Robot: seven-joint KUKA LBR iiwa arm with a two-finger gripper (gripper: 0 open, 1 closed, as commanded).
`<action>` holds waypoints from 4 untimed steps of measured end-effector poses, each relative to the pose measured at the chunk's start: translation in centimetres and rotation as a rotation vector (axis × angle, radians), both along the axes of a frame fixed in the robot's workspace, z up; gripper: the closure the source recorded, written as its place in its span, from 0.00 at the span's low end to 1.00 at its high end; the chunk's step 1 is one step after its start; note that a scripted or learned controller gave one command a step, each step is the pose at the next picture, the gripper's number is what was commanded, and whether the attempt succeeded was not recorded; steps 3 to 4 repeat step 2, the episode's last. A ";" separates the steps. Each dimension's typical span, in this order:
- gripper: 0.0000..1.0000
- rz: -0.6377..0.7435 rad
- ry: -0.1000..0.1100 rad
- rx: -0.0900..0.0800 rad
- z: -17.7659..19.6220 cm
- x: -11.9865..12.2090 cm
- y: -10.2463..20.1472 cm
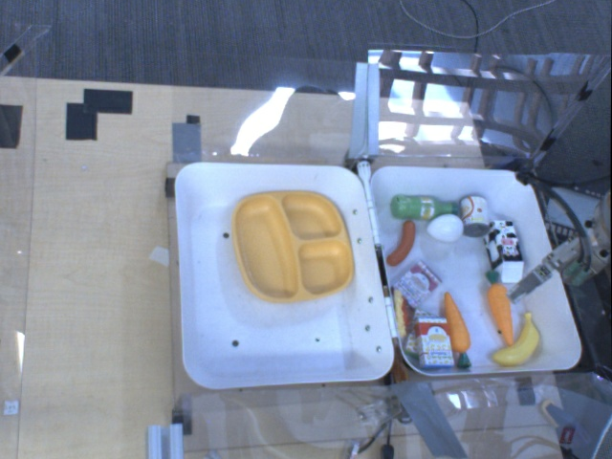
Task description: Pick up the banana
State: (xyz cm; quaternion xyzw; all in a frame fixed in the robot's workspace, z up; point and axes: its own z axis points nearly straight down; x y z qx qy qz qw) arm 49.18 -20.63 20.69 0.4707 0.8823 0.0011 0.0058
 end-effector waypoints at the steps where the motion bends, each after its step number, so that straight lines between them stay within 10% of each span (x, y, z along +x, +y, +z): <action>1: 0.00 0.055 0.006 0.001 -2.2 1.8 0.0; 4: 0.00 0.092 0.006 0.001 -4.0 -0.3 0.1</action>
